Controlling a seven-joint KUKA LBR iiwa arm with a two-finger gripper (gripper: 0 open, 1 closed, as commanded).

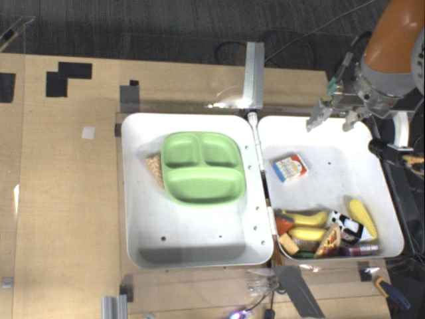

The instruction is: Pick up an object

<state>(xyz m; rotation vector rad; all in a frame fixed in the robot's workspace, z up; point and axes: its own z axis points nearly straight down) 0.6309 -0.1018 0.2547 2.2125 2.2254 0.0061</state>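
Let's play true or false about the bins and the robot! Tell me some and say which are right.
1. The green plate sits in the left bin. True.
2. The pincer is holding a banana. False: it hangs over the right bin's far edge with nothing between its fingers.
3. The small carton lies apart from the toy food pile. True.
4. The corn cob is in the left bin. False: it is in the right bin, near the banana.

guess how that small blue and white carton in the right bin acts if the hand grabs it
The carton looks boxy and flat-sided, so probably stiff and unlikely to roll. It seems small, likely light. Lying apart from the toy food pile, it may slide on the smooth bin floor.
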